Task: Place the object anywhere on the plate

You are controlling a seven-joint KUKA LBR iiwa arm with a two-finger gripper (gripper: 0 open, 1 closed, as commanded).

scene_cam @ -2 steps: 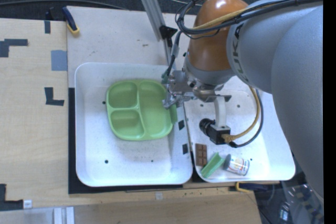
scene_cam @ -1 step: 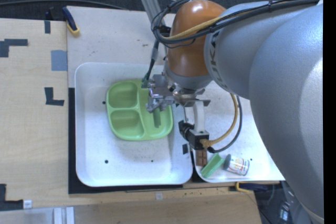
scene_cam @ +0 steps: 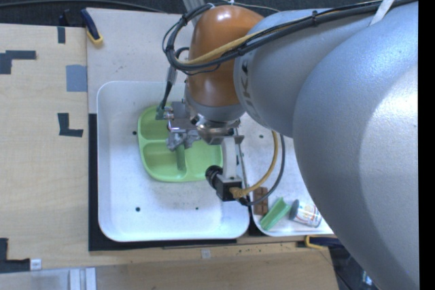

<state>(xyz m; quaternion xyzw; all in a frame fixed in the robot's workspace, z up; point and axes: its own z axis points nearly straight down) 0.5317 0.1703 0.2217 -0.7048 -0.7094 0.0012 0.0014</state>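
Observation:
A light green divided plate (scene_cam: pixel 153 146) lies in the upper middle of the left white bin (scene_cam: pixel 112 180). My gripper (scene_cam: pixel 181 154) hangs over the plate's right half, pointing down at it, with the orange band and grey wrist right above it. The arm hides the plate's right edge. I see nothing clearly held at the gripper's tip. In the right bin (scene_cam: pixel 289 231), a green block (scene_cam: pixel 274 212), a small white and red container (scene_cam: pixel 306 214) and a brown piece (scene_cam: pixel 259 197) lie near the front left corner.
The big grey arm covers most of the right bin. A black part with a yellow cable (scene_cam: pixel 221 181) hangs by the left bin's right wall. A blue and yellow tool (scene_cam: pixel 92 27) lies on the bench at the back left.

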